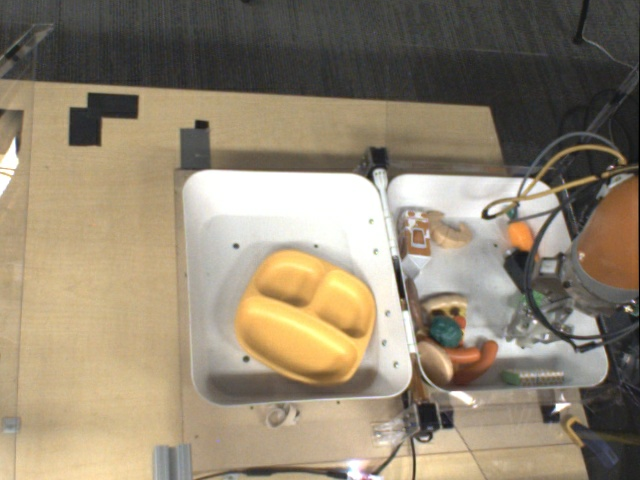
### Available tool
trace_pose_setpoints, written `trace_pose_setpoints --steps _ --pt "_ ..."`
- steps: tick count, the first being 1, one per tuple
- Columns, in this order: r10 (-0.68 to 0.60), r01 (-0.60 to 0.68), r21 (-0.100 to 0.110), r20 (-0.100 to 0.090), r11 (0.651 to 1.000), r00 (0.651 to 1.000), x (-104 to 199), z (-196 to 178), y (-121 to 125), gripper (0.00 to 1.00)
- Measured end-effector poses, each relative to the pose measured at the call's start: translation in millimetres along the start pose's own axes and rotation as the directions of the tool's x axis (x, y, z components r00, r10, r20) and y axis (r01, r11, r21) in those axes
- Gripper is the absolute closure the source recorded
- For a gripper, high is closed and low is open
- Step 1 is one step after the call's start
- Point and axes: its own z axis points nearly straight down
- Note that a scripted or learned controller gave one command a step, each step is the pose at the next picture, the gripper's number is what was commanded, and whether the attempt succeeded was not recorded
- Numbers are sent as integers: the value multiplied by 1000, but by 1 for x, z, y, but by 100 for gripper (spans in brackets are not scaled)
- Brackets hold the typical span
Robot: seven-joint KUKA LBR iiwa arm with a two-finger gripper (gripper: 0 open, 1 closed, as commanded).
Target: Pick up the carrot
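While the big yellow bread [305,315] fills the left bin [215,268], the carrot [520,234] sits in the right bin [480,190], near its back edge, close beside the arm [608,248]. Yellow and black cables [545,183] loop right next to it. The gripper [532,323] hangs low over the right bin, nearer its front edge, apart from the carrot. A sausage [468,362], a green ball [444,332], a cookie [450,233] and a brown packet [415,234] lie nearby.

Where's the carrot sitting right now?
The carrot lies in the right bin, toward its upper right, just left of the arm's cables and to the right of the small brown-and-white package.
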Motion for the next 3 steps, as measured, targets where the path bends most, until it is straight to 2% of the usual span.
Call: trace_pose_setpoints --steps 1,2,3 --pt "0 0 -1 0 1000 1000 0 0 0 0" --pt "-68 68 -16 -1 998 998 10 14 2 0" --pt "-69 69 -3 2 998 998 7 0 -2 100"
